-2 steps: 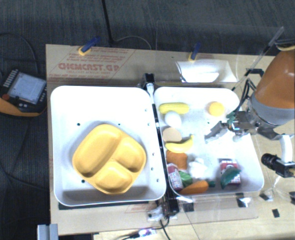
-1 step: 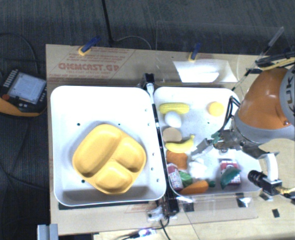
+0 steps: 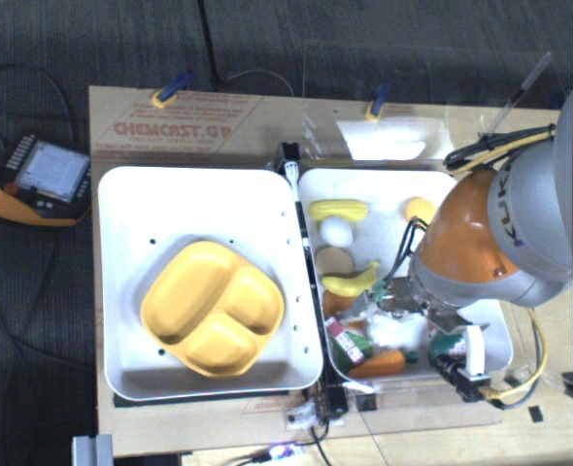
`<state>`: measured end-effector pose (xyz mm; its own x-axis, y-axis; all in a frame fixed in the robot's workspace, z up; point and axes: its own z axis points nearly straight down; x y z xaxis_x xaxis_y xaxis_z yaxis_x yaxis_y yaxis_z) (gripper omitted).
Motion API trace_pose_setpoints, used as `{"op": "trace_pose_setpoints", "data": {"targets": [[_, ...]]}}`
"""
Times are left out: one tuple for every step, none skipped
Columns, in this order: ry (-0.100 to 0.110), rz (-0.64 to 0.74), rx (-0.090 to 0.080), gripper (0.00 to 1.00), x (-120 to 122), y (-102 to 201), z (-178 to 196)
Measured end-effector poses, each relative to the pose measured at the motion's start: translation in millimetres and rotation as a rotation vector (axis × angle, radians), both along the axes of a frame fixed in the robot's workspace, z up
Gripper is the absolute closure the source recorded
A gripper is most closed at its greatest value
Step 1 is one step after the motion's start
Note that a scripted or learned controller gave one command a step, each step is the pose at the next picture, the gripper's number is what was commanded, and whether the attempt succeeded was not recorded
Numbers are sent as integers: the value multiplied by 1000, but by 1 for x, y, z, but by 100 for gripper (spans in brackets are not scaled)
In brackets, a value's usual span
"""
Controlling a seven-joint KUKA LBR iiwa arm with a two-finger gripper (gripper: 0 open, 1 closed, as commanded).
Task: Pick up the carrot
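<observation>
Carrot (image 3: 382, 363) lies in the right bin (image 3: 500, 343), down at the near wall, left of the bin's middle. Long axis runs roughly left-right, tilted a little; orange body, a darker end toward the left.

My pincer (image 3: 395, 304) hangs over the same bin, above the clutter at its centre. Cannot tell whether it is spread or pressed together: my wrist and orange band cover it from this slanted view. Nothing visibly pinched.

The relation that matters: the carrot sits toward the near edge from the pincer and slightly left, near but apart. To take it I judge I must shift toward the near wall, then close across the short width, so square to that left-right axis.

Crowding: a small pink-and-green packet (image 3: 343, 343) just beside the carrot's left end, a curved banana (image 3: 353, 282) farther in. The near wall leaves little room on that side
</observation>
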<state>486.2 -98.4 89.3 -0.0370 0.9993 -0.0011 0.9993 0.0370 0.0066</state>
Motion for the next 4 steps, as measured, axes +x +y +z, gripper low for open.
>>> {"op": "trace_pose_setpoints", "data": {"targets": [[-5, 207, 0, 0, 2, -9, 1], [-8, 527, -11, 0, 2, -9, 1], [8, -101, 0, 0, -1, 18, 95], [9, 87, 0, 0, -3, 48, 95]]}}
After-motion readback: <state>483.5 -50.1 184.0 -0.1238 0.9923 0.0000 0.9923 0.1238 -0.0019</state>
